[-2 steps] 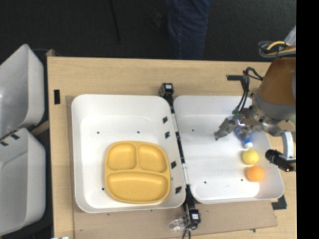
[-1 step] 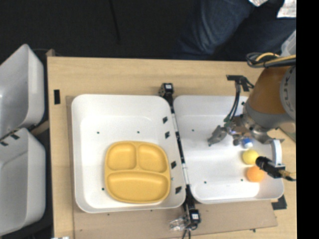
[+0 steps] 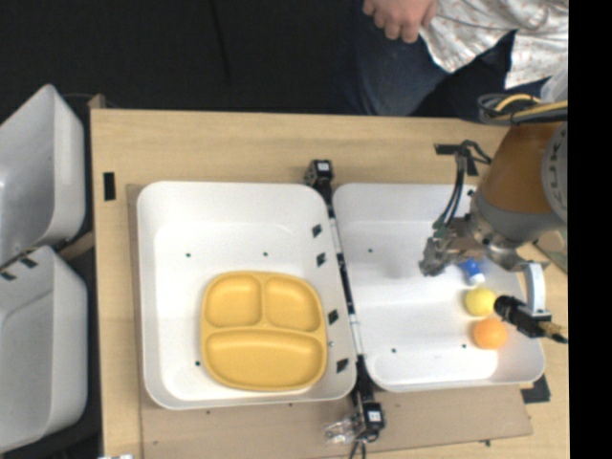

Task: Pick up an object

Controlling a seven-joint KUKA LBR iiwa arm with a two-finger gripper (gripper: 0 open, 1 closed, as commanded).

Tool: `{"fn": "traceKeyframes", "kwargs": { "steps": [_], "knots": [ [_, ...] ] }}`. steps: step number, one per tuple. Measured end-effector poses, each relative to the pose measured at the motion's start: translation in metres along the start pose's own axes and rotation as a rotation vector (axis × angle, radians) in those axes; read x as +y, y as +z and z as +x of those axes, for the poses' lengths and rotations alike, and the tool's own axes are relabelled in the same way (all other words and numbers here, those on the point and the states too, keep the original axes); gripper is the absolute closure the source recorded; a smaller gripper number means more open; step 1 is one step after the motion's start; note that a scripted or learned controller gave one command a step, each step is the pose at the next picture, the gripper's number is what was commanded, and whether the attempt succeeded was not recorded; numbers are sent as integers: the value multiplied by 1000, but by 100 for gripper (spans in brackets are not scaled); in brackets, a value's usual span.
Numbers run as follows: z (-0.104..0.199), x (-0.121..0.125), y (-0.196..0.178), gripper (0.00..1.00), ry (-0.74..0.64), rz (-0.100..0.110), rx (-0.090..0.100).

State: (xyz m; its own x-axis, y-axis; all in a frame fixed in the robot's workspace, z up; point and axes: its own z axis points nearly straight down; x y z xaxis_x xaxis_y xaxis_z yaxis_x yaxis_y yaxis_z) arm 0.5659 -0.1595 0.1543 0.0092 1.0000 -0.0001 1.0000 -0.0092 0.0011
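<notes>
Wooden bench with two white bins. Claw low over right bin, finger state impossible to tell. Just right of claw: small blue object, yellow ball, orange ball, clustered within reach. Far left of claw, yellow divided plate.

Landmark is the divider between the two bins on the tabletop. Left of it: compartment tray in the left bin, toward the near edge. Right of it: two balls at the right bin's far-right side, gripper between divider and balls.
</notes>
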Motion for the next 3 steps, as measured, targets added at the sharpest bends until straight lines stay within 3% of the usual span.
{"fn": "traceKeyframes", "kwargs": {
  "steps": [3],
  "knots": [
    [2,0,-142,100,-12,-5,-2]
  ]
}}
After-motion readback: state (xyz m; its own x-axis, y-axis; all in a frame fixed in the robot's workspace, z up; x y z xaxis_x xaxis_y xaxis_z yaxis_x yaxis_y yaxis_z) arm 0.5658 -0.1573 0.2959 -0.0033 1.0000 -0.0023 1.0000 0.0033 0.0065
